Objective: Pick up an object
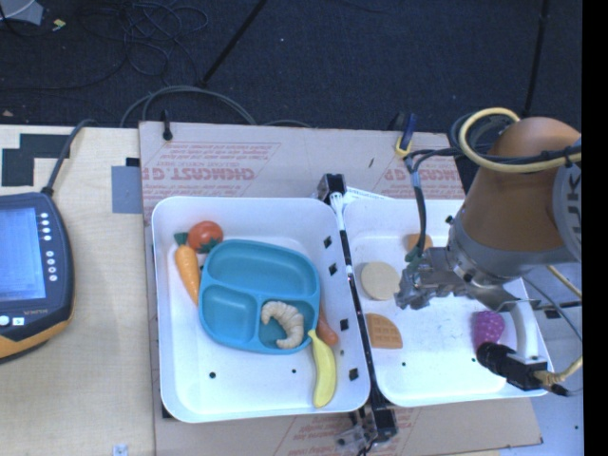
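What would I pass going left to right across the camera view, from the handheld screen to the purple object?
Handheld screen → carrot → blue divided plate → banana → round tan disc → gripper → purple object.

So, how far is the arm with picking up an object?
Nothing looks picked yet. The gripper is low in the right white bin, beside the round beige disc and above the orange waffle-like piece. Grasping and lifting are left; its fingers are too unclear to judge.
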Controlling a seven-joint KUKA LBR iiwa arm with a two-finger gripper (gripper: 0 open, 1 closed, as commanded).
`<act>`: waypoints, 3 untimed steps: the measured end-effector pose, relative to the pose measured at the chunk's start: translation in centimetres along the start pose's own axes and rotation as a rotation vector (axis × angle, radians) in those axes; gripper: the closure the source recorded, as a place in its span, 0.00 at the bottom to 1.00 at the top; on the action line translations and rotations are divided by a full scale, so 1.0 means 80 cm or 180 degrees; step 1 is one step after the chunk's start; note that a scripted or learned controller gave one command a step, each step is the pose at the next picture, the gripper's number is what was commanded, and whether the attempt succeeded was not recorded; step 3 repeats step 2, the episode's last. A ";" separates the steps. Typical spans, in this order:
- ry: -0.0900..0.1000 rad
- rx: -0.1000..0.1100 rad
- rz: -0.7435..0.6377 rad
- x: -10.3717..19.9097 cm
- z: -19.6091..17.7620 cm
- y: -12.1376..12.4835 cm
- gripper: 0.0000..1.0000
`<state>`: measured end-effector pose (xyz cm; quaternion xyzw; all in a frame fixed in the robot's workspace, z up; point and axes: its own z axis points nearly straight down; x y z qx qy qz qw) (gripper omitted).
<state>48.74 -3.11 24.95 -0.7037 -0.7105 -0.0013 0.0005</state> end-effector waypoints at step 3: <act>-0.0008 0.0002 0.0014 0.139 -0.177 -0.013 1.00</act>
